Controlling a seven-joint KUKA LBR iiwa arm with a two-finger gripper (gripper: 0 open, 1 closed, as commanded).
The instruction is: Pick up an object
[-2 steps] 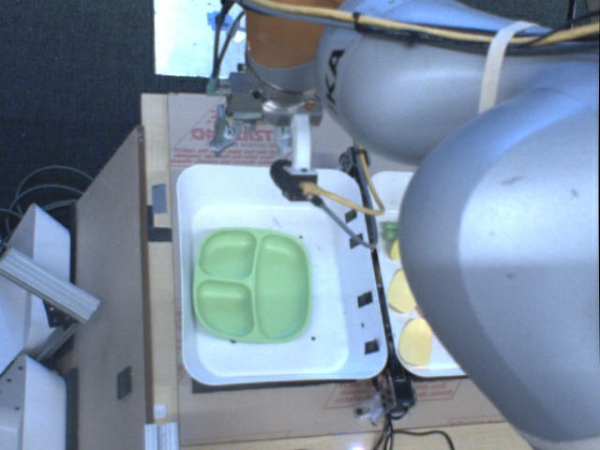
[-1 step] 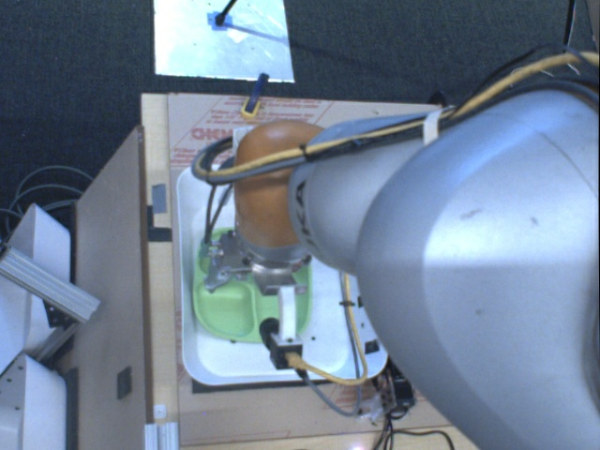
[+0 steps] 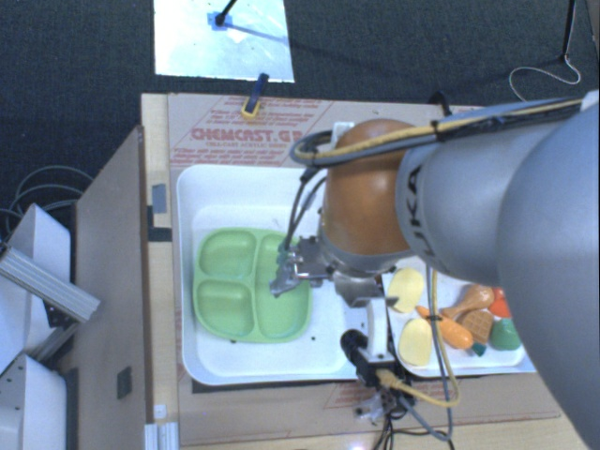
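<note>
Arm (image 3: pixel 506 204): large grey body fills the right of the frame, nearest the camera; orange band (image 3: pixel 367 195) sits at centre, above the wrist.

Claw (image 3: pixel 284 279): hangs below the band, left of centre, low over the left bin (image 3: pixel 225 368). Tip lies over the right-hand compartment of a green divided plate (image 3: pixel 230 289). Whether the claw is spread or pressed together cannot be told; the tip is small and blurred. Nothing visible between its tips.

Green divided plate: lies flat in the left bin, toward the bin's left half. Three compartments show, two stacked at left, one long at right. Claw tip overlaps its right edge; contact cannot be judged.

Right bin (image 3: pixel 487 368): lower right of frame, partly hidden by the arm. Contents well apart from the claw, to its right: two pale yellow pieces (image 3: pixel 415 342), an orange carrot-like piece (image 3: pixel 454 334), a brown piece (image 3: pixel 473 298), a green piece (image 3: pixel 504 336), a bit of red (image 3: pixel 500 303). Exact identities unclear.

Cables (image 3: pixel 394 397) trail at the lower centre edge of the table.

Farther back: cardboard sheet with red print (image 3: pixel 244 134) under the bins, a yellow-and-blue item (image 3: pixel 254 98) at its upper edge, then a pale square sheet (image 3: pixel 223 26) on the dark floor (image 3: pixel 75 45) at upper left.
</note>
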